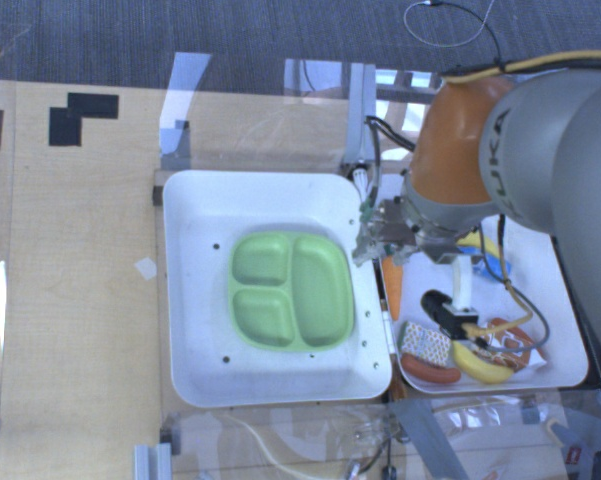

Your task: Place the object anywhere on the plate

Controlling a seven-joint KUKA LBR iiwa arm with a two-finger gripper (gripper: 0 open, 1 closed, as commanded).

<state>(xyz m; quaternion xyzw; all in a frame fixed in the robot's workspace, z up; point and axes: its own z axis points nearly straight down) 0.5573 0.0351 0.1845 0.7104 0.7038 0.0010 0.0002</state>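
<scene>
A light green plate [290, 290] with three compartments lies in the middle of the left white bin [192, 268]. My gripper [368, 240] hangs over that bin's right rim, just beyond the plate's upper right corner and between the two bins. I see nothing held in it. Just right of it, an orange carrot [391, 286] lies along the left wall of the right bin [570, 360]. My arm's grey body and orange band cover much of the right bin.
At the front of the right bin lie a red sausage [430, 372], a yellow banana [486, 367], a checkered piece [426, 343] and a red-and-white item [510, 340]. A blue and yellow thing [492, 260] peeks out under the wrist. Pale bench stretches left.
</scene>
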